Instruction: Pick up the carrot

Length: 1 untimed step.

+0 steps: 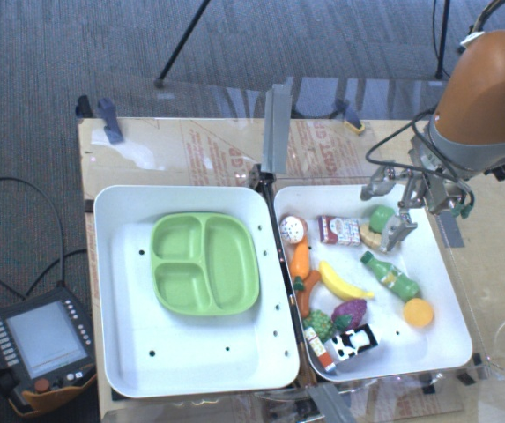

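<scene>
The carrot [300,260] lies along the left wall of the right bin [450,324], orange and roughly lengthwise, just below a speckled white egg [293,229] and beside the left tip of a yellow banana [345,281]. A second orange piece with a green top [307,293] sits just below it against the same wall. Farther down the bin are a green bunch [320,324], a purple bunch of grapes [349,311] and a black-and-white carton [351,345]. To the right lie a green bottle [391,277] and a round orange fruit [418,313]; a small red-and-white carton [337,230] rests near the bin's upper edge. The gripper [391,217] hangs over the upper right part of this bin, well apart from the carrot, its fingers spread with a green object [381,218] showing between them; whether they touch it cannot be told. The left bin [120,342] holds a green divided plate [204,263]. A teach pendant [36,346] lies on the floor at left.
</scene>
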### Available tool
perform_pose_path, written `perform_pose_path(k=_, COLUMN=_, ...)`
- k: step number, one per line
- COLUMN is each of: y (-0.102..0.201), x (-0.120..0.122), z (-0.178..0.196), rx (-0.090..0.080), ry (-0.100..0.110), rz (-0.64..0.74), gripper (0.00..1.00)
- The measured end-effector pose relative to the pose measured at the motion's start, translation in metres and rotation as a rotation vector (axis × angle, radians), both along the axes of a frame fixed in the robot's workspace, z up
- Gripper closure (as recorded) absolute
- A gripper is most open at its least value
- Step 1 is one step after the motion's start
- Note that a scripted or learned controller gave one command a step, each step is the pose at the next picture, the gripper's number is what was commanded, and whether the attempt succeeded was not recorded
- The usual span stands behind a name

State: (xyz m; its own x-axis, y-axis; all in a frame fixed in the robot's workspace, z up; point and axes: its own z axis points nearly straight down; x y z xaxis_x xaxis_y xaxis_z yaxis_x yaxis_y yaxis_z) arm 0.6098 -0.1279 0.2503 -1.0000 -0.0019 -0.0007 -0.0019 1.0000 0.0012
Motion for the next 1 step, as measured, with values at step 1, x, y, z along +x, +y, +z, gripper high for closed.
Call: perform_pose_path(k=1, y=0.0509, x=0.0263, z=-0.1235, rx=0.001, ry=0.005, rz=0.013, gripper=0.0)
